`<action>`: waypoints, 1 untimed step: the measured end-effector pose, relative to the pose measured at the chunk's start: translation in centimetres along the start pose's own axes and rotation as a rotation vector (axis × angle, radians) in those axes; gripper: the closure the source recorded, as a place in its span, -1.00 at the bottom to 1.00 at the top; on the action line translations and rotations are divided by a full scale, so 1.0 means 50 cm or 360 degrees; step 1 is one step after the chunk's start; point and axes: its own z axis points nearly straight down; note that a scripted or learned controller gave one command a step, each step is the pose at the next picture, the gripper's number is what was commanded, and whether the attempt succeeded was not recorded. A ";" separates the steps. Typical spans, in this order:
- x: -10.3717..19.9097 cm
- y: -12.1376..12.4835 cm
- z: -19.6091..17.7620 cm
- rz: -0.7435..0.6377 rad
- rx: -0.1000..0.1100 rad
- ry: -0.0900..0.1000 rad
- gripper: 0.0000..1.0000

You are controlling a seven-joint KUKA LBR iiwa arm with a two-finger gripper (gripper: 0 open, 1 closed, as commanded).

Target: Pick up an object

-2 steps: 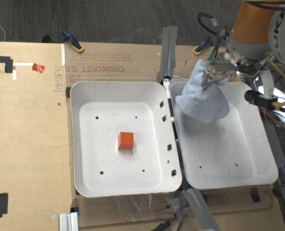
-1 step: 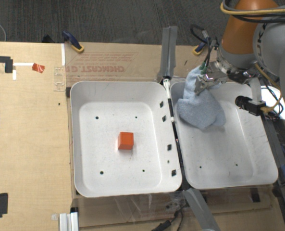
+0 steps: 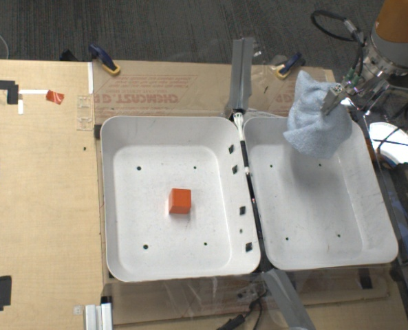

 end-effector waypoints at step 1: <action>0.004 -0.095 0.152 0.0253 0.0005 0.0006 1.00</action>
